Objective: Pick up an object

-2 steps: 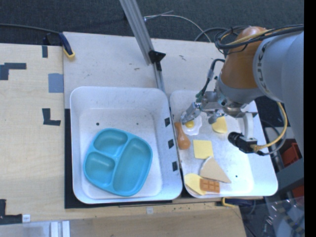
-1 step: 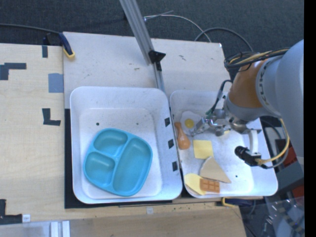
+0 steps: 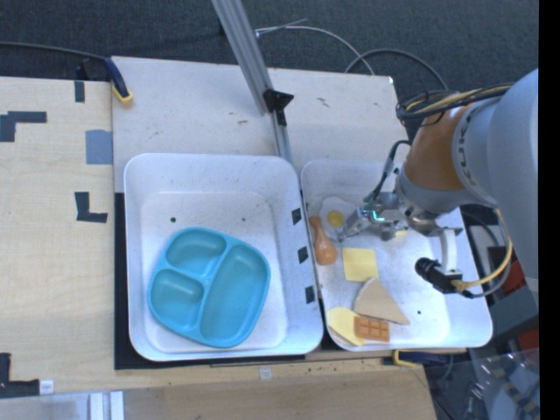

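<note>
**benchwatcher:** so the arm is reaching in from the right and the gripper [image 3: 366,220] is hanging low over the right bin [image 3: 455,326], near its far left part. Looks like it's lining up on something, not lifting yet. I'm guessing the approach step.

**tinkerer_j:** what's it going for? I'm seeing a yellow square block [image 3: 360,263] just below the gripper, a tan wedge [image 3: 380,303] under that, a waffle piece [image 3: 371,328] at the near edge, and an orange carrot-ish thing [image 3: 324,241] along the left wall.

**benchwatcher:** can't tell which one. Can't tell how far the fingers are spread either, too blurry, and I'm not seeing anything between them.

**tinkerer_j:** then it's probably needing to drop straight onto one piece and close cleanly. The blue divided plate [image 3: 210,285] is sitting in the left bin [image 3: 140,173], well apart from all this.
</note>
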Controlling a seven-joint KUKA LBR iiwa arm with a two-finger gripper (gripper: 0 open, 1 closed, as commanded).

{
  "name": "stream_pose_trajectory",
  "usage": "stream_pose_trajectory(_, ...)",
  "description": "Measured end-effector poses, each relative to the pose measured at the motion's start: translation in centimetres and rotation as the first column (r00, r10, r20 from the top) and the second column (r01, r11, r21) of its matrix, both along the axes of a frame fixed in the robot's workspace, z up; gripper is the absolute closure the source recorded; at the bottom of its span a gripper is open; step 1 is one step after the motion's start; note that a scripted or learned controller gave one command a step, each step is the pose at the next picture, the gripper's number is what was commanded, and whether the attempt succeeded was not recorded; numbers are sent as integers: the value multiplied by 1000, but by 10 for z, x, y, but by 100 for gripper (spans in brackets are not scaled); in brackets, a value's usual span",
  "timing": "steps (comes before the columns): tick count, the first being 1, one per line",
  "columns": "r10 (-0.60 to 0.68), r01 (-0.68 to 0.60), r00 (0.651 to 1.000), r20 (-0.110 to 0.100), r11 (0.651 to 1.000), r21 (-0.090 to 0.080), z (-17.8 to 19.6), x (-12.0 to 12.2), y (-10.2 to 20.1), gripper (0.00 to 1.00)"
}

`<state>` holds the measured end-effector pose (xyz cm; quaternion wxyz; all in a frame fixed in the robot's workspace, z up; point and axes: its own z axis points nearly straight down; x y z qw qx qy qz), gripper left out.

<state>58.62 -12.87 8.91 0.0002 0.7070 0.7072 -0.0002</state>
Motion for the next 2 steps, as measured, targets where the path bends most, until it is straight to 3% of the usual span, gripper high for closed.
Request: stream_pose_trajectory(2, 0, 0, 1000, 0, 1000, 0, 0, 0, 0, 0)
